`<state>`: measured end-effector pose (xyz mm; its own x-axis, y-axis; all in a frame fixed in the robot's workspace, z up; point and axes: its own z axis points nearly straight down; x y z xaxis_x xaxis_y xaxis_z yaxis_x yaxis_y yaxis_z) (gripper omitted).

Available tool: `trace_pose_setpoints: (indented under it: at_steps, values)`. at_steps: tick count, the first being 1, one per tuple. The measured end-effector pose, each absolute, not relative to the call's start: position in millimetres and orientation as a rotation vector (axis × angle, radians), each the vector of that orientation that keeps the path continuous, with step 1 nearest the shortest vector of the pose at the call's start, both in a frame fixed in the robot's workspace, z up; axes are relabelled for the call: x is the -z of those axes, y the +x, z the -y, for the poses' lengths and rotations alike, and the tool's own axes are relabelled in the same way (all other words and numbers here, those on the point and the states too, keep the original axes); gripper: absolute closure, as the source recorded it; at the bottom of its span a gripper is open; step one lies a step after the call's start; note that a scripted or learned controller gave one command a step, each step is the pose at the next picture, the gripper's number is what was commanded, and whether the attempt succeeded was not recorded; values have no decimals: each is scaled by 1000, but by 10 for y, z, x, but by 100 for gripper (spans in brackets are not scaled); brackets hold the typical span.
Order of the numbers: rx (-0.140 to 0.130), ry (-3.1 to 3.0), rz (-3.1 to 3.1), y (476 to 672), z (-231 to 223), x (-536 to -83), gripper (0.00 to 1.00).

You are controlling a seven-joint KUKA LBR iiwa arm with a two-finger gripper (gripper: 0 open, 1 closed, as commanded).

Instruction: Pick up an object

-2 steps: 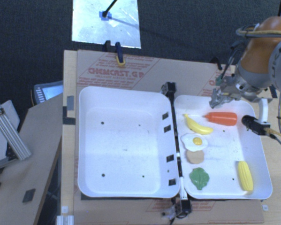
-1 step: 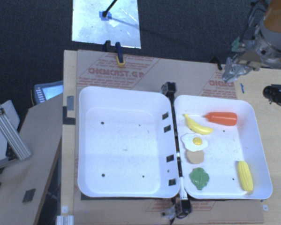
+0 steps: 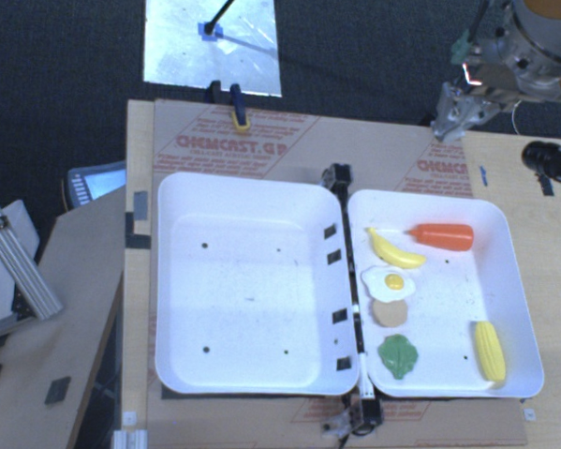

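The right bin (image 3: 512, 278) holds several toy foods: an orange carrot (image 3: 442, 236) at the back, a yellow banana (image 3: 394, 250), a fried egg (image 3: 390, 285), a tan round piece (image 3: 389, 313), a green leafy piece (image 3: 398, 355) and a yellow corn cob (image 3: 490, 351) at the front right. My gripper (image 3: 452, 122) hangs high above the bench behind the right bin's far edge, well apart from all the objects. Nothing shows between its fingers.
The left bin (image 3: 249, 283) lies beside the right one, with black clips (image 3: 334, 233) along the shared edge. A brown cardboard sheet (image 3: 266, 143) lies under both bins. A reflective plate (image 3: 212, 35) sits at the back left, and a yellow clamp (image 3: 240, 114) below it.
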<state>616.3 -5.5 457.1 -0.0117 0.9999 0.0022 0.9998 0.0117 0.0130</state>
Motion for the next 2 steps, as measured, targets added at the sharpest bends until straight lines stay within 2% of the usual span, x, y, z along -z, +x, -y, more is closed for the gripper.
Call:
trace_pose_setpoints:
  at_steps: [1,2]
  values:
    - [-17,2204,-2231,5576,-503,-5341,100]
    - [-6,2207,-2238,5030,-1272,-5359,100]
